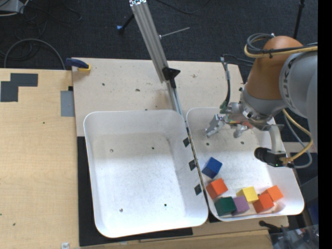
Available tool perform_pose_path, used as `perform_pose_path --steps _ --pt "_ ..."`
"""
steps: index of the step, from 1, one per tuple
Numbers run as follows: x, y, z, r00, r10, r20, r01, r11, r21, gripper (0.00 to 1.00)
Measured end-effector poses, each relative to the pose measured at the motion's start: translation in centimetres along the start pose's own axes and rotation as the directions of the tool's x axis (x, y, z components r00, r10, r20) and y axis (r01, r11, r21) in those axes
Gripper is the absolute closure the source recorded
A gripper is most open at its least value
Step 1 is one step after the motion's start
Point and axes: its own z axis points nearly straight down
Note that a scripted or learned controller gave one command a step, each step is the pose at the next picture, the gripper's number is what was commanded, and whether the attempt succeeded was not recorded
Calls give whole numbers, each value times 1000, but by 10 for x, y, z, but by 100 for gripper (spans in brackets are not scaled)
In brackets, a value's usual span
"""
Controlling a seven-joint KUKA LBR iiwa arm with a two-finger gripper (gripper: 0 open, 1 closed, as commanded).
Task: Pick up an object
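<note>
Overhead slanted view. The grey arm with an orange band (270,69) is reaching in from the right, its metal two-finger claw (224,127) hovering over the far end of the right shallow white bin (290,175). Its fingers are standing spread apart, released, with nothing between them. The candidate objects are lying in the near half of that bin: a blue cube (211,167), turned with one corner pointing toward the claw, is sitting apart from the rest; an orange cube (217,187), green cube (225,206), purple cube (240,204), yellow cube (250,193) and two further orange-red cubes (268,198) are clustering along the near wall. As cubes, none is showing a long axis. The left shallow white bin (98,139) is resting beside it on the pale wooden surface (119,87).
</note>
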Motion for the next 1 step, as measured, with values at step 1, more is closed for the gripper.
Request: perform_pose_path --steps 1 --pt "-21 -83 -37 1000 8 -1 -8 1000 1 0"
